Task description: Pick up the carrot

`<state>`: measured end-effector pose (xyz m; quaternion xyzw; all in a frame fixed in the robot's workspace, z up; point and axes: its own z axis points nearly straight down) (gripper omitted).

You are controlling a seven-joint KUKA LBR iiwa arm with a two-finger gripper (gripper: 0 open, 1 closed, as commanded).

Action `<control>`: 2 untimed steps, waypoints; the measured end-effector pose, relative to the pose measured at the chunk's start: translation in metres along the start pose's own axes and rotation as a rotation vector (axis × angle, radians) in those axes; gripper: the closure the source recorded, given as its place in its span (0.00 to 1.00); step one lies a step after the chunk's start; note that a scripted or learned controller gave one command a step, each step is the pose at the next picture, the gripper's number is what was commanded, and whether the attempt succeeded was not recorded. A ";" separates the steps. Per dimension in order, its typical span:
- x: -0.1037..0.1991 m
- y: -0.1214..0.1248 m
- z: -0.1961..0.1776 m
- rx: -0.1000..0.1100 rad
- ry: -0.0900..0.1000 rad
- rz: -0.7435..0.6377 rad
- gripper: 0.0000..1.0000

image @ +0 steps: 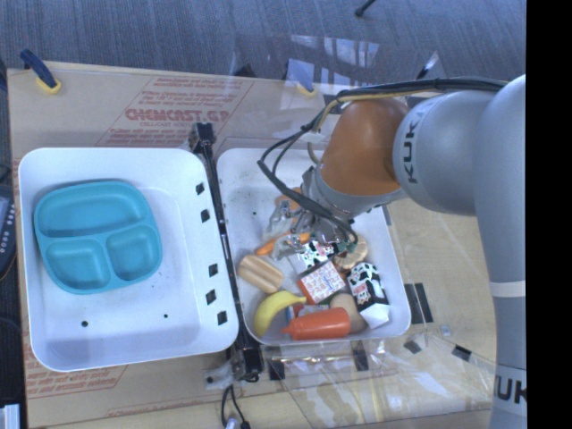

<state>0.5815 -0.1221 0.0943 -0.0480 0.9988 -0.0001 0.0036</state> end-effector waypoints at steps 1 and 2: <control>0.058 0.090 -0.100 -0.001 0.002 0.309 1.00; 0.090 0.148 -0.119 0.001 0.010 0.549 1.00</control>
